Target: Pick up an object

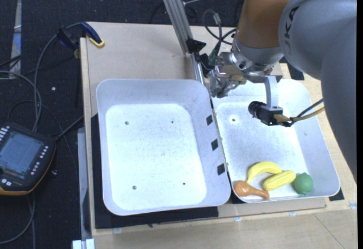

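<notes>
My pincer point(222, 88): over right bin's point(317, 146) far left corner. Near edge of that bin, left to right: pear point(249, 189), banana point(262, 170), corn cob point(279, 180), lime point(303, 183). Left bin point(153, 146): alongside.

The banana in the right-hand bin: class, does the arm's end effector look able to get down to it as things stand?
Probably yes. The banana lies uncovered at the near end of the right bin, though a corn cob touches it. The end effector is above the bin's far end.

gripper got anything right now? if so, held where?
Cannot be told. The gripper is at the right bin's far left corner; the banana, corn, lime and orange piece lie near the front.
</notes>
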You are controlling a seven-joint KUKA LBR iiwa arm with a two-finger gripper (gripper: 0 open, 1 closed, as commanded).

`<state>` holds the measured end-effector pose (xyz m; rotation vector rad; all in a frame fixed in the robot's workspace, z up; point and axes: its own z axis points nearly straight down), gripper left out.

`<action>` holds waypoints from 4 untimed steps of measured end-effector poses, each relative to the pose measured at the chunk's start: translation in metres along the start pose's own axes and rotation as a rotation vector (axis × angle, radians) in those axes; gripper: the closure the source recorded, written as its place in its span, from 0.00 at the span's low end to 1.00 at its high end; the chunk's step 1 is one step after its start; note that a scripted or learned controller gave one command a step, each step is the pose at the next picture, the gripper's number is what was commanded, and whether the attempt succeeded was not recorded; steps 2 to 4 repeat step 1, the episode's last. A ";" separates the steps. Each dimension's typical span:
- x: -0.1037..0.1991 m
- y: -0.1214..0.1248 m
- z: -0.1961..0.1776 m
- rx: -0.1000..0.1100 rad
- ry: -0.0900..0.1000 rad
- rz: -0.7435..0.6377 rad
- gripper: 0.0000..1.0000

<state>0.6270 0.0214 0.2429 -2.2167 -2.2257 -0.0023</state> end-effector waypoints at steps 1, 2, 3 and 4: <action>0.060 -0.014 0.001 0.001 0.000 -0.001 1.00; 0.060 -0.014 0.001 0.001 0.000 -0.001 1.00; 0.060 -0.014 0.001 0.001 0.000 -0.001 1.00; 0.060 -0.014 0.001 0.001 0.000 -0.001 1.00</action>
